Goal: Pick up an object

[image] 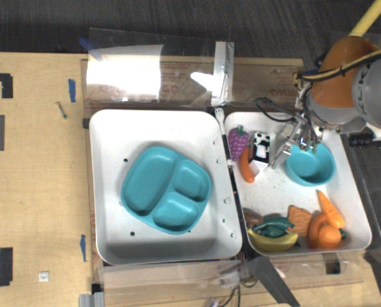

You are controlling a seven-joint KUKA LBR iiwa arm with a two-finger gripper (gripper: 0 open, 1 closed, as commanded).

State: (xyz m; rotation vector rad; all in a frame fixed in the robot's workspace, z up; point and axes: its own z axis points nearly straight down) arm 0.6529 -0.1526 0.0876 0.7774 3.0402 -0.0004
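Camera view: pincer (291, 147) over right bin (360, 200), fingers spread apart, nothing between them; one tip at rim of teal bowl (311, 165). Just left: black-and-white toy (261, 147), purple grapes (238, 141), small carrot (246, 166). Teal divided plate (167, 188) lies in left bin (107, 171).

1 overhead camera, slanted down, 2 bins (107, 171)

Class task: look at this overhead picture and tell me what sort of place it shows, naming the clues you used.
Probably a robot test bench in a lab: a grey and orange arm reaches over two white bins, one holding a teal divided plate, the other toy food, with black tape marks on the board.
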